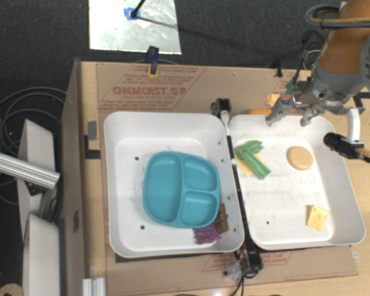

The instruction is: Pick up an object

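- From my remote seat I read red lettering on the brown cardboard sheet under the bins; it looks like "CHEMCAST", and the characters after it are too blurred for me to make out.
- The left bin holds a teal divided plate with three compartments; I see nothing resting in any of them.
- A small purple piece lies just beside the plate's near edge, with a brown piece touching it at the bin's right wall.
- The right bin holds a green item near its left wall, seemingly overlapping a pale yellow scrap.
- A round tan object sits near the middle of that bin's far half, well apart from a yellow wedge close to the near right corner.
- An orange piece lies at the far rim of the right bin.
- My pincer hangs over the far edge of the right bin, its fingers spread apart with nothing between them.
- A shiny square sheet lies on the dark surface beyond the cardboard.
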`<action>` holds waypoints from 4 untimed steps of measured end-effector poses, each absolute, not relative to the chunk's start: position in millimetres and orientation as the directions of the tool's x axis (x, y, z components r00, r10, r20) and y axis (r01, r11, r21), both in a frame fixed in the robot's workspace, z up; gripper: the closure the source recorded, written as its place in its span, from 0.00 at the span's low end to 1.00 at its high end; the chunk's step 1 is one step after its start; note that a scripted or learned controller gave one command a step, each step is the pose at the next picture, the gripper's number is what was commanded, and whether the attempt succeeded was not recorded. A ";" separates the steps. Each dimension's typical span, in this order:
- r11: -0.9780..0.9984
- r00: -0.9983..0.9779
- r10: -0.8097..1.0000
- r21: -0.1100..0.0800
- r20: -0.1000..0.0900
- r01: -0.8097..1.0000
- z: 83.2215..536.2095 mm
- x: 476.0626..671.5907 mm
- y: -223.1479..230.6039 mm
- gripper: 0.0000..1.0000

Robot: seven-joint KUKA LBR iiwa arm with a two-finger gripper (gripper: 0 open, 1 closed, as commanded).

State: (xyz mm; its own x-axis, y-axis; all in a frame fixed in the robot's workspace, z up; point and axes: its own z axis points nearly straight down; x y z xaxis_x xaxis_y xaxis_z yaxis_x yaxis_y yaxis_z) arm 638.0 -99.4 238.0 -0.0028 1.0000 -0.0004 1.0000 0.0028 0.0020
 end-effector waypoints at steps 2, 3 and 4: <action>0.004 -0.004 1.000 0.009 -0.003 1.000 114.0 626.5 -119.4 0.00; 0.006 -0.006 1.000 -0.001 0.001 1.000 118.6 592.0 -82.1 0.00; -0.003 0.003 1.000 -0.007 0.001 1.000 82.2 512.3 -101.0 0.00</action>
